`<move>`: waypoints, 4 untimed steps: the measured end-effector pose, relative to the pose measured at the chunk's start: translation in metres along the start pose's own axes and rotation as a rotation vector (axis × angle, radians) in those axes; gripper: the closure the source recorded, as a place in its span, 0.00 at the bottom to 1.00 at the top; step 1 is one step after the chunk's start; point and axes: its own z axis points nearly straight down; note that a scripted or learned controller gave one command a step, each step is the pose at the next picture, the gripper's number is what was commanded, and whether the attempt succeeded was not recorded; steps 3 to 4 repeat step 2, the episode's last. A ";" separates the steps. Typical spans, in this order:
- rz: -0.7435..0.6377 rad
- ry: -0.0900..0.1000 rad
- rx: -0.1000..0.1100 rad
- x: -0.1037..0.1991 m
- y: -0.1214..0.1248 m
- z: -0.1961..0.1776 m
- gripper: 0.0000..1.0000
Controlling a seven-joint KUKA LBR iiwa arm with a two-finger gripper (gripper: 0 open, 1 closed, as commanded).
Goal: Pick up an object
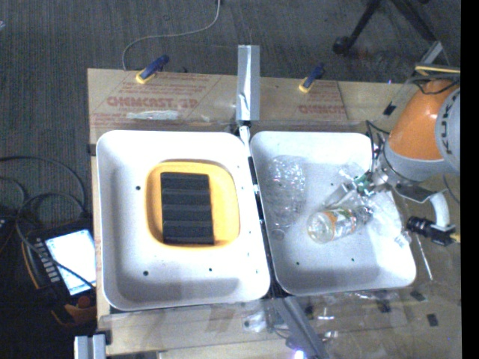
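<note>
A tablet (69, 256) with cables (34, 178) lies on the carpet (60, 28).

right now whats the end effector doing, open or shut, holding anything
end effector: cannot be told; it sits at the clear plastic bottle in the right bin, grip unconfirmed.

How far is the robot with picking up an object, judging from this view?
Done: the arm has reached over the right bin, its gripper at the upper end of the clear plastic bottle. In hand: apparently a grasp attempt on that bottle, which lies on the bin floor. Left: a visible grip and the lift. The yellow and black object sits untouched in the left bin.
</note>
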 end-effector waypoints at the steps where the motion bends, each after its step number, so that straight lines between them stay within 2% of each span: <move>1: -0.162 -0.002 0.002 0.008 0.044 -0.084 1.00; 2: -0.124 -0.001 0.002 0.063 0.070 -0.106 1.00; 4: -0.124 -0.001 0.002 0.063 0.070 -0.106 1.00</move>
